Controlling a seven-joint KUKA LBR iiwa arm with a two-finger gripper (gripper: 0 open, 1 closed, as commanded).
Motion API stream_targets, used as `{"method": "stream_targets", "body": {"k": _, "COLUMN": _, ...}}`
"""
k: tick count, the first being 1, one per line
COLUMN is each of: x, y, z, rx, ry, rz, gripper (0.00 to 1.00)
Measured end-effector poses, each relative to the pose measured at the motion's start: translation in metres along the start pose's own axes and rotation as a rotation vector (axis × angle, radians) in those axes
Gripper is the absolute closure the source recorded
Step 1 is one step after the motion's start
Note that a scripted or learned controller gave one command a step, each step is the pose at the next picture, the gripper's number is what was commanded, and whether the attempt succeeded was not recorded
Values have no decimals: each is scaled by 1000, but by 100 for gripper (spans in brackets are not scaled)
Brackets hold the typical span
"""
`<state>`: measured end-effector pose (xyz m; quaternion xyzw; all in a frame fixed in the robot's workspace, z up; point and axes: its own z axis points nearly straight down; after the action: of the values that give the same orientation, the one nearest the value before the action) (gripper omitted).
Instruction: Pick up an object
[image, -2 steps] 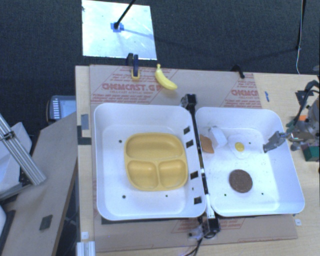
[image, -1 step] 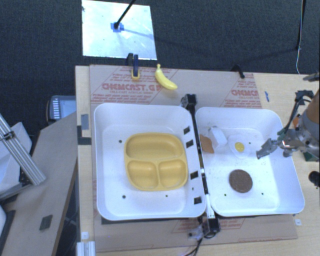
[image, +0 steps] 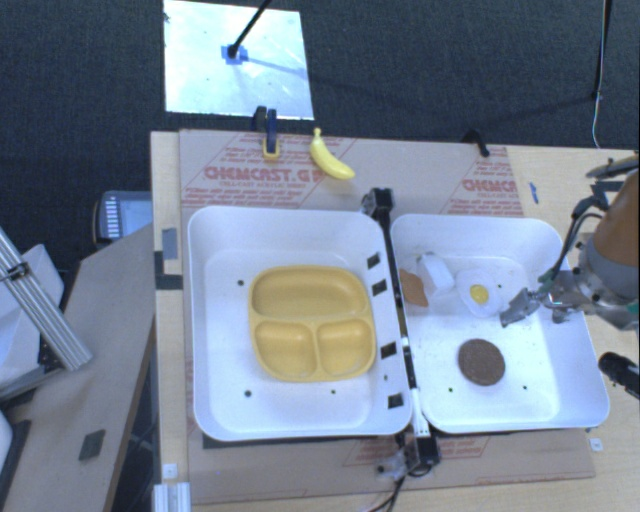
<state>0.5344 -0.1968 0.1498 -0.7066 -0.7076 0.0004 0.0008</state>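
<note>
So the gripper (image: 522, 310) hangs over the right bin (image: 575, 400) with nothing between its fingers; jaws look slightly parted, though it's small and hard to call. Closest pick is the fried egg (image: 480, 293), just to its left. The brown round disc (image: 482, 362) sits a bit below and left, lying flat. I'd go for the disc: it's out in the open, away from the walls. Come straight down and straddle it.
</note>
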Motion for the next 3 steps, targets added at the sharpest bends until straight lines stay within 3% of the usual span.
{"method": "stream_targets", "body": {"k": 1, "x": -6, "y": 1, "z": 44, "rx": 1, "ry": 0, "rz": 0, "gripper": 0}}
{"method": "stream_targets", "body": {"k": 2, "x": -6, "y": 3, "z": 30, "rx": -6, "ry": -2, "rz": 0, "gripper": 100}}
{"method": "stream_targets", "body": {"k": 3, "x": -6, "y": -6, "z": -24, "rx": -8, "ry": -3, "rz": 0, "gripper": 100}}
